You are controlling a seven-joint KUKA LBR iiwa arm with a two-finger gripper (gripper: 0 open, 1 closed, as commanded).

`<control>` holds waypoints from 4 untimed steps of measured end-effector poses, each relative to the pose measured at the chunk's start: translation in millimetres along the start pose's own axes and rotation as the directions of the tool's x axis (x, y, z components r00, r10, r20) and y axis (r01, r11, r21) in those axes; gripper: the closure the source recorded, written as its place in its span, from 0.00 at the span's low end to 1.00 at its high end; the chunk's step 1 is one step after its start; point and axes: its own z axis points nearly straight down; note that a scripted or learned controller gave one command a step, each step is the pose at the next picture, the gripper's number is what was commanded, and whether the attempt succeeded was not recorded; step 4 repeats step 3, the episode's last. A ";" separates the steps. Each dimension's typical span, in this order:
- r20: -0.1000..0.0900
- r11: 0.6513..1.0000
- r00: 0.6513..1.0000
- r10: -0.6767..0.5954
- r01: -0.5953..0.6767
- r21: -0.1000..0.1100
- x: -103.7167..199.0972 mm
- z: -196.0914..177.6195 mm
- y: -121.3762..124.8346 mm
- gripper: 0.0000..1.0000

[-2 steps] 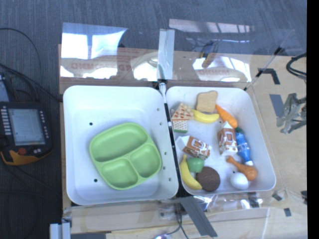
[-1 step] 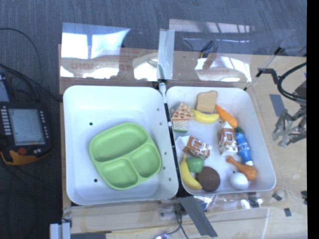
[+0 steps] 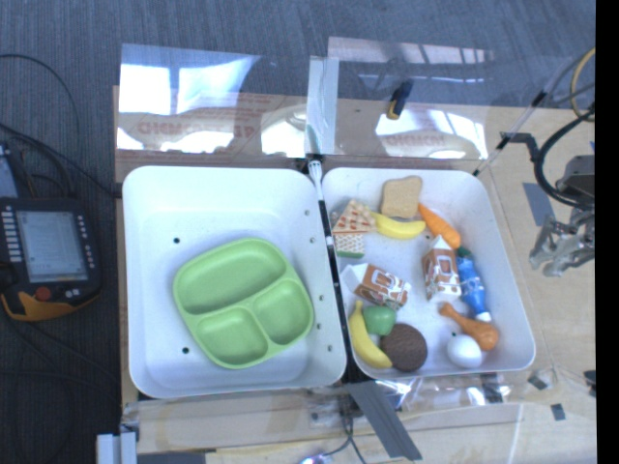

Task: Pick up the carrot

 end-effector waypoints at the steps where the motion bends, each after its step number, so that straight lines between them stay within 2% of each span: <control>1: 0.000 0.931 0.931 -0.365 0.365 -0.002 11.9 4.7 18.2 1.00; 2: 0.005 0.609 0.609 -0.793 0.793 -0.004 11.9 63.6 19.3 1.00; 4: 0.008 0.610 0.610 -0.792 0.792 -0.003 9.6 54.6 19.1 1.00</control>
